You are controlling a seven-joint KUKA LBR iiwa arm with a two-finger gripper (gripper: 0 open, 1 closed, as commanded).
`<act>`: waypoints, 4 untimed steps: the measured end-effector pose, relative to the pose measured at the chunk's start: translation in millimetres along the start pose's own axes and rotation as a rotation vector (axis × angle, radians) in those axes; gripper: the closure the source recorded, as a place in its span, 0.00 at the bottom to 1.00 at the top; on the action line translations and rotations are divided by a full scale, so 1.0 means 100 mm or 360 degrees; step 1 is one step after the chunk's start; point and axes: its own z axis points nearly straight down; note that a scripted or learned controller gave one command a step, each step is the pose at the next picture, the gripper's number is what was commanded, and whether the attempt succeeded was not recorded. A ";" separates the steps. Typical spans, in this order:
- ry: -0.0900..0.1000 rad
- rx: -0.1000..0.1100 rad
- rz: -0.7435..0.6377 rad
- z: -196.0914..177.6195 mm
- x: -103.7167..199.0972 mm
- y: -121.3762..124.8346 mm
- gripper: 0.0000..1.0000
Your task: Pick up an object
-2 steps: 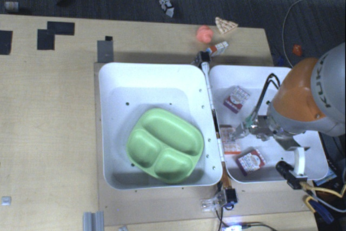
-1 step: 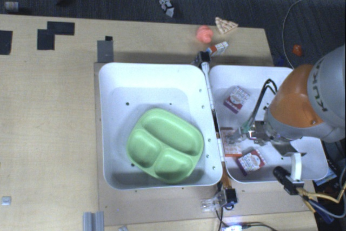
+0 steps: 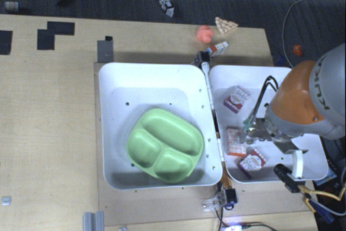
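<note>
My gripper (image 3: 253, 131) hangs low over the middle of the right bin (image 3: 270, 74), below the arm's orange band. Just left of it a flat white and orange packet (image 3: 234, 141) lies on the bin floor, touching or nearly touching the gripper. A red, white and purple packet (image 3: 252, 161) sits right below the gripper near the bin's front wall. Farther back lies a white and purple packet (image 3: 237, 99), apart from the gripper. A green divided plate (image 3: 165, 143) rests tilted in the left bin (image 3: 146, 76).
The arm's body covers the right half of the right bin. A ridge (image 3: 212, 111) separates the two bins. Behind the bins, on the bench, lie a pink ball (image 3: 204, 34), a wedge-shaped toy (image 3: 226, 25) and a small tube (image 3: 217, 48).
</note>
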 end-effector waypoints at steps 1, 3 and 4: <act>-0.0003 -0.0002 0.0003 0.00 -0.01 0.00 0.00; 0.0002 0.0002 -0.0004 0.00 0.00 0.00 1.00; 0.0001 0.0002 -0.0002 0.00 -0.01 -0.01 0.00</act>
